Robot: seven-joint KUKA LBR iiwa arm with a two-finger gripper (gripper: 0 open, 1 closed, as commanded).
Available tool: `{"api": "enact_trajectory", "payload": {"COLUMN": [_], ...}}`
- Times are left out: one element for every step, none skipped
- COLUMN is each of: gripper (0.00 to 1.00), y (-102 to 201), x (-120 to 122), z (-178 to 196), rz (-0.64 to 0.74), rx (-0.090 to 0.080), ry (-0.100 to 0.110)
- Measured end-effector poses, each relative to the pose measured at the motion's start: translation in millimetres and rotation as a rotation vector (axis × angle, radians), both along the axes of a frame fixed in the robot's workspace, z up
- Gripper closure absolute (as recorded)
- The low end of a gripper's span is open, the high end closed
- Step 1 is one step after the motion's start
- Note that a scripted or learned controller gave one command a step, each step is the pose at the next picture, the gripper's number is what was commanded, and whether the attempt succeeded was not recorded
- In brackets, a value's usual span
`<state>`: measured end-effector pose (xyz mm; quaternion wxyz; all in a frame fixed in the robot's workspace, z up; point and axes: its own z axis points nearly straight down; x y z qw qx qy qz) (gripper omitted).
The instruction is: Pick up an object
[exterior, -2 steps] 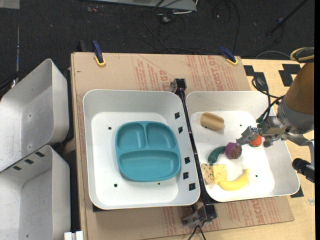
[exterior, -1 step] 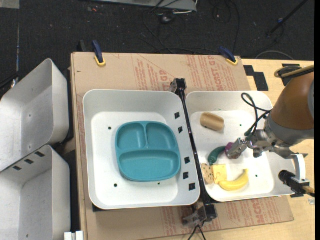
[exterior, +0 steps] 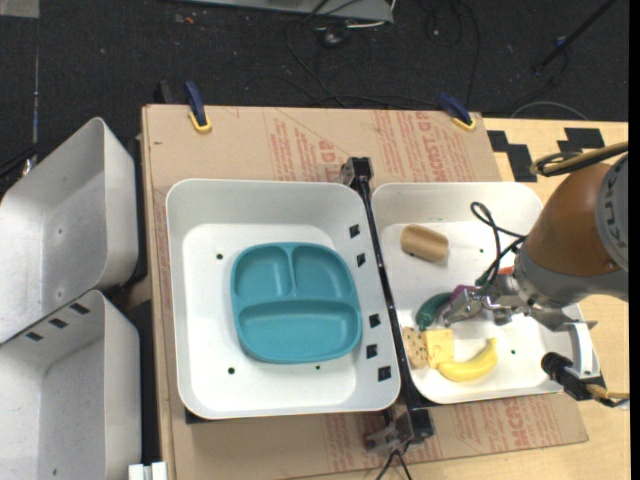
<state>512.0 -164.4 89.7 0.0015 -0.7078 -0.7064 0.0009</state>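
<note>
In the right bin (exterior: 520, 203) lie a tan bread roll (exterior: 425, 244) near the back, a yellow banana (exterior: 468, 365) at the front, a pale yellow cheese wedge (exterior: 437, 347), a speckled cracker (exterior: 412, 347) and a green object (exterior: 432, 308). My gripper (exterior: 462, 306) hangs low over the bin's middle, beside the green object and just above the banana. The arm comes in from the right, its orange band (exterior: 575, 223) above the wrist.
The left bin (exterior: 190, 268) holds a teal divided plate (exterior: 296, 302). A black divider (exterior: 378, 278) runs between the bins. Two more white bins (exterior: 65, 268) stand off the bench at the left. Blue clamps (exterior: 197, 106) hold the cardboard's back edge.
</note>
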Motion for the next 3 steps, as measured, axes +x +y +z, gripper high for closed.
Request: {"api": "enact_trajectory", "payload": {"gripper": [1.00, 1.00, 1.00], "y": [0, -8, -4], "x": [1, 7, 14], "z": [12, 69, 130], "rz": [-0.001, 0.004, 0.006], "rx": [-0.001, -0.003, -0.003], "ry": [-0.003, -0.007, -0.010]}}
